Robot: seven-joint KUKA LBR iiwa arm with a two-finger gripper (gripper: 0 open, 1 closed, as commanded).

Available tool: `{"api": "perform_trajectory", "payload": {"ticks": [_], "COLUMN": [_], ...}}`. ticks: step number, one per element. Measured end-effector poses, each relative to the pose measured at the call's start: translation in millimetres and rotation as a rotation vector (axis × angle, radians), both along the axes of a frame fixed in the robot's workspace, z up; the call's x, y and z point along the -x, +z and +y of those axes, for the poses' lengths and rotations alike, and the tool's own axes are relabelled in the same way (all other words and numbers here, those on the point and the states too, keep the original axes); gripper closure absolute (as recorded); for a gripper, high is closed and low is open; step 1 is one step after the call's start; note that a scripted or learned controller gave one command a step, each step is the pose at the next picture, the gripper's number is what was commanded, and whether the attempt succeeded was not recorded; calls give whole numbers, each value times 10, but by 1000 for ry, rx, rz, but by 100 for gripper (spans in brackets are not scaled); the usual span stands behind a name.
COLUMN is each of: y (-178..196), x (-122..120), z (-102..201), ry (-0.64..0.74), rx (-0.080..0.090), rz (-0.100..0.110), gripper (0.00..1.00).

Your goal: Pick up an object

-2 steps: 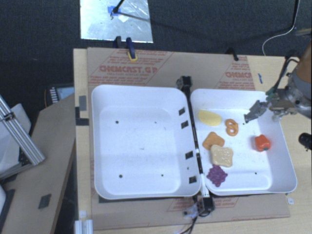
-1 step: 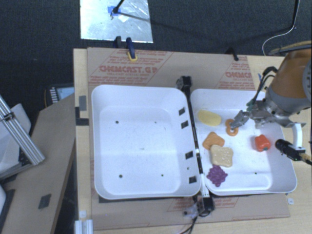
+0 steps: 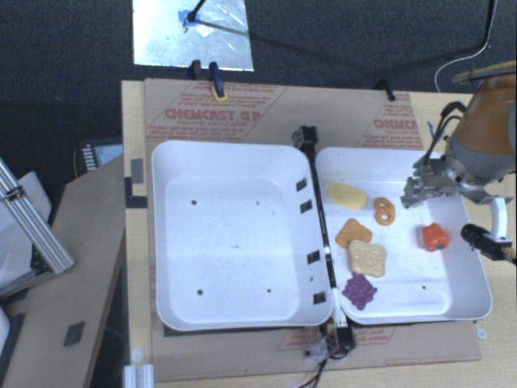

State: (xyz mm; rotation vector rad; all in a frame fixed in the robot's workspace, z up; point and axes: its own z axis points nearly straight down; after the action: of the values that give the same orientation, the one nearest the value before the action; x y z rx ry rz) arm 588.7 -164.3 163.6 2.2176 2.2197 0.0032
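The gripper (image 3: 414, 192) is hanging over the right-hand bin (image 3: 460, 314), up at roughly two o'clock from that bin's middle, with the grey arm (image 3: 485, 140) and its orange band reaching in from three o'clock; whether the claw is spread or pressed together I cannot tell at this size and slant, and nothing is showing pinched in it. All the candidate objects are lying loose in that same bin, probably because it is serving as the source while the left-hand bin (image 3: 174, 241) is waiting as the drop side. The toy pretzel (image 3: 384, 211) is sitting just beside the gripper, at about seven o'clock from it, so it looks like the likeliest target. The yellow piece (image 3: 347, 195), lemon-like, is lying at nine o'clock of the pretzel. The orange-brown piece (image 3: 353, 233) and the toy toast slice (image 3: 368, 259) are touching, which would make a clean pinch harder there. The purple grape bunch (image 3: 359, 291) is resting toward six o'clock, and the red-orange piece (image 3: 435, 236) is lying apart at four o'clock of the pretzel.
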Motion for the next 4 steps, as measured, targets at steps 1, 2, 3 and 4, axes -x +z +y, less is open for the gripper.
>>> {"api": "perform_trajectory", "payload": {"ticks": [1, 2, 3, 4], "y": [1088, 1685, 1565, 2307], "x": [890, 1006, 1011, 969], "z": [143, 822, 1433, 2038], "ry": [-2, 10, 10, 11], "rx": [0, -2, -3, -4], "rz": [-4, -5, 1, -6], "gripper": [100, 100, 100, 100]}}
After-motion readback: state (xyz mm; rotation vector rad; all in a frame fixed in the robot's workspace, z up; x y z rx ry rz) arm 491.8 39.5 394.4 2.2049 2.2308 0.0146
